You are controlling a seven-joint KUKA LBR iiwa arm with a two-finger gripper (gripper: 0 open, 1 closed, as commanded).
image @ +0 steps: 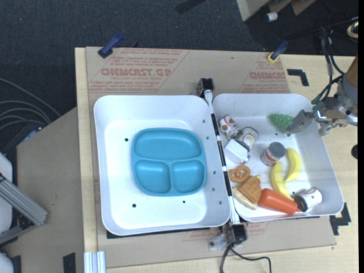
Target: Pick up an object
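The right bin (318, 147) holds several small objects. Among them are a yellow banana (284, 172), an orange carrot (277, 201), a pretzel (240, 172), a slice of toast (248, 191) and a grey-lidded jar (275, 151). A small can (248, 135), a white block (236, 151) and a green leafy piece (280, 120) lie there too. My gripper (310, 126) hangs over the bin's far right part, just right of the green piece. It is open, with nothing between its fingers.
The left bin (111, 129) carries a blue divided plate (169, 160). A red-and-white toy (228, 125) lies by the divider between the bins, and a white-and-brown item (310, 197) sits at the right bin's front corner. Cables run along the bench's right side.
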